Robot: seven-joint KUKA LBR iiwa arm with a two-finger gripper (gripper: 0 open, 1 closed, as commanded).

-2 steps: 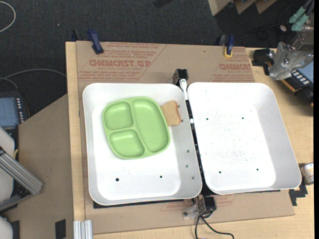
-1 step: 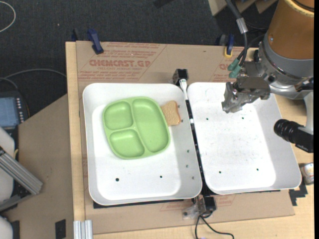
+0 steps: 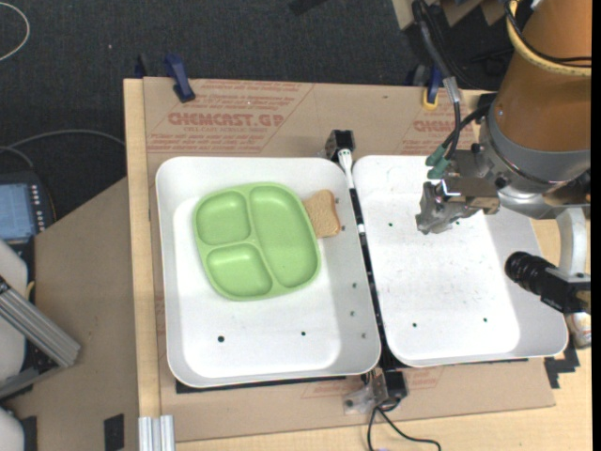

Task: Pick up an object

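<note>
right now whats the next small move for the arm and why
Probably travel left toward the left bin. The gripper hangs over the right bin, while the things to pick, a green divided plate and a tan sponge-like block touching its right edge, both lie in the left one. The block looks the easier grasp.

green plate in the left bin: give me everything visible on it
The green plate is a pale green divided tray with rounded corners, plastic by the look of it, matte. Raised ridges split it into three compartments, and nothing shows in any of them. It lies flat and slightly rotated on the floor of the left bin, toward the bin's far side. A tan, sponge-like block sits against its far right corner, apparently overlapping the rim. The gripper is away over the right bin.
</note>
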